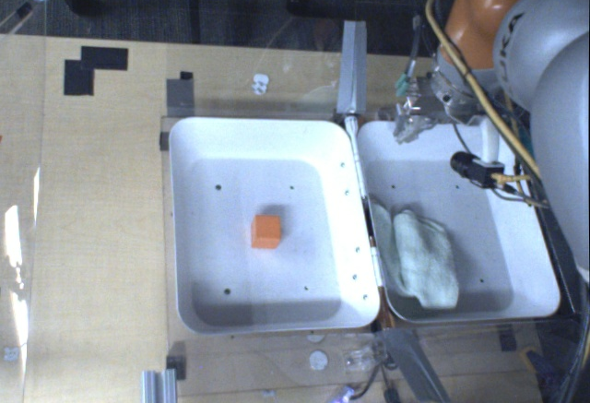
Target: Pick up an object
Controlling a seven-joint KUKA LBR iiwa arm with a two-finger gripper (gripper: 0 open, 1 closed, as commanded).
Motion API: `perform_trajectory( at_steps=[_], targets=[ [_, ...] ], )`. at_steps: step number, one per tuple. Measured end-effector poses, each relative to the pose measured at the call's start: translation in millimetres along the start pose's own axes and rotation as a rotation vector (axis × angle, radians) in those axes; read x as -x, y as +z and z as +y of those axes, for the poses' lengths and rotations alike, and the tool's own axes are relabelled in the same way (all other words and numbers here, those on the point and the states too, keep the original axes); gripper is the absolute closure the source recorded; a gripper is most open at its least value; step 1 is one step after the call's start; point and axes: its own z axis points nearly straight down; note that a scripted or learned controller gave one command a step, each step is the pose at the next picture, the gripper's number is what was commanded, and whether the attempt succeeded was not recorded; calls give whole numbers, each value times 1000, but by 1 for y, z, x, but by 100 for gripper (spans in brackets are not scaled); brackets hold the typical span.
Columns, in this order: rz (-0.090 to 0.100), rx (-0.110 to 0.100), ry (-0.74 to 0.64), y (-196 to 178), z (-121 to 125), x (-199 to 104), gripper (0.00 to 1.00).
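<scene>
The jaws (412,122) hang over the far edge of the right bin (516,244), near its far-left corner; I cannot tell how they are set, and nothing shows between them. A white cloth (424,258) lies by that bin's near-left corner, its long axis running far to near, almost straight nearward from the jaws. An orange cube (266,231) sits mid-floor in the left bin (198,207), across the divider, farther off. The cloth looks the nearer pick.
</scene>
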Motion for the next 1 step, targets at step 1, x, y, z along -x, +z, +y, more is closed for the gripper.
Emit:
perform_trajectory(
  at_steps=[1],
  targets=[
    [0,0,-95,0,0,-12,100]
  ],
)
